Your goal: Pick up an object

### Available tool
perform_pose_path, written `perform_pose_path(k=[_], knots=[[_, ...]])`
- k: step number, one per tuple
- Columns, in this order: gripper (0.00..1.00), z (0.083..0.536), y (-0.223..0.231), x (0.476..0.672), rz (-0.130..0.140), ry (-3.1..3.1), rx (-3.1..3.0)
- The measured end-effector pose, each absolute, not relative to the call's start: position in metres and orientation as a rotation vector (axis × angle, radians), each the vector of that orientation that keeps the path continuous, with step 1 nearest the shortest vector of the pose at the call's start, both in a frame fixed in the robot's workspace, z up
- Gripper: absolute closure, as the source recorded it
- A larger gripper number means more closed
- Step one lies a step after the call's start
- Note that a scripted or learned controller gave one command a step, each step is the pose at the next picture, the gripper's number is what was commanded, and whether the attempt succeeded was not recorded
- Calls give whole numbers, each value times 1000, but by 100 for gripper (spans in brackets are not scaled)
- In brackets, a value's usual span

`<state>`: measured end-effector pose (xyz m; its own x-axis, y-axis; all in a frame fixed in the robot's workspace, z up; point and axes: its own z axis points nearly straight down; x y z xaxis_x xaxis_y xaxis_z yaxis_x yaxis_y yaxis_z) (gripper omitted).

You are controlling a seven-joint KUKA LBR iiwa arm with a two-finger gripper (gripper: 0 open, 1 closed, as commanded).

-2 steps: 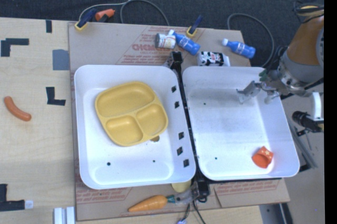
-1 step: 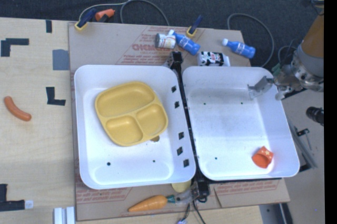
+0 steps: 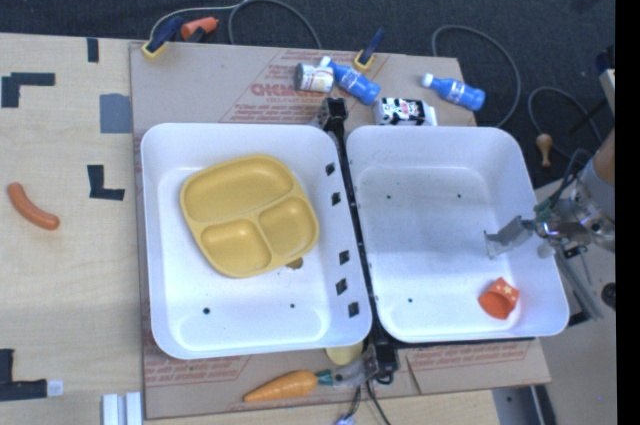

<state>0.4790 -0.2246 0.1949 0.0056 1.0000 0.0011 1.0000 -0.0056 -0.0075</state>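
A small orange object (image 3: 498,298) lies in the right bin (image 3: 440,153), near its front right corner. My gripper (image 3: 503,238) reaches in over that bin's right rim and hangs a little above and behind the orange object, apart from it. Nothing shows in its grasp. The grey wrist and its cabling sit just outside the bin's right wall.
A yellow divided plate (image 3: 250,213) lies in the left bin (image 3: 165,313). Behind the bins lie two blue bottles (image 3: 356,82) (image 3: 455,92), a small carton (image 3: 405,112) and clamps. A toy carrot (image 3: 282,385) lies at the front and a sausage (image 3: 33,206) on the far left.
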Motion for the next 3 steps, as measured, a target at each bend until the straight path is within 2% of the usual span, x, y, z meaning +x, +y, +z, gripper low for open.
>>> perform_pose_path(k=[1, 2, 3], knots=[[0, 81, -161, 568, -3, -2235, -2219], [0, 87, -109, 606, -4, -2233, -2219], [0, 86, -97, 639, -2, -2227, -2221]])
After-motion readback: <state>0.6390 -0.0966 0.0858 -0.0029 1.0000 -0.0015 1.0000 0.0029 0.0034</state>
